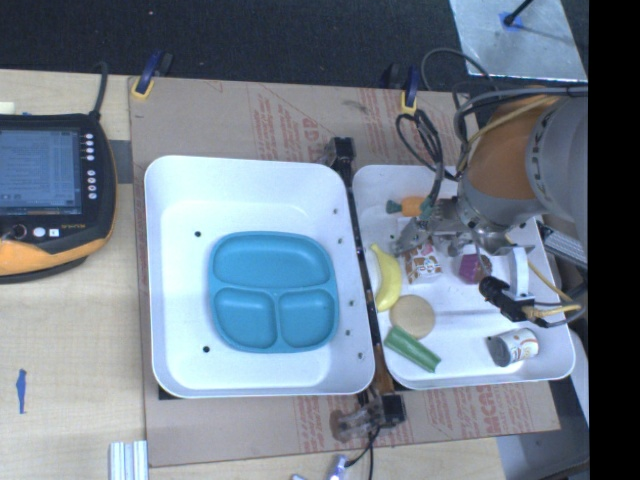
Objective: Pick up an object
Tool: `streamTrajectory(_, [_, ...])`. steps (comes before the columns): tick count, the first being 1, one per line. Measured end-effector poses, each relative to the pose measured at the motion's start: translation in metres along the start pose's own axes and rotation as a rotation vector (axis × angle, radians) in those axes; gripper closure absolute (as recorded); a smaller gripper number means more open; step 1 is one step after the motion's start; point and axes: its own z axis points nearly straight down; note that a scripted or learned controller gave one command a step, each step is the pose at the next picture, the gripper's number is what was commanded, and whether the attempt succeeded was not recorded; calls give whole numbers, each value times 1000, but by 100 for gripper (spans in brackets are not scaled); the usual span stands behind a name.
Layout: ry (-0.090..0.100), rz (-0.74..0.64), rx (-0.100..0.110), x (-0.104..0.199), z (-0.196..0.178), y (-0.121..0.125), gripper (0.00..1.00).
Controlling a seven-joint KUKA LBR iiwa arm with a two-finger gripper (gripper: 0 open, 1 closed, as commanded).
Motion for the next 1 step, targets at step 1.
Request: streamTrajectory(1, [-1, -2, 2, -1, -11, 0, 100])
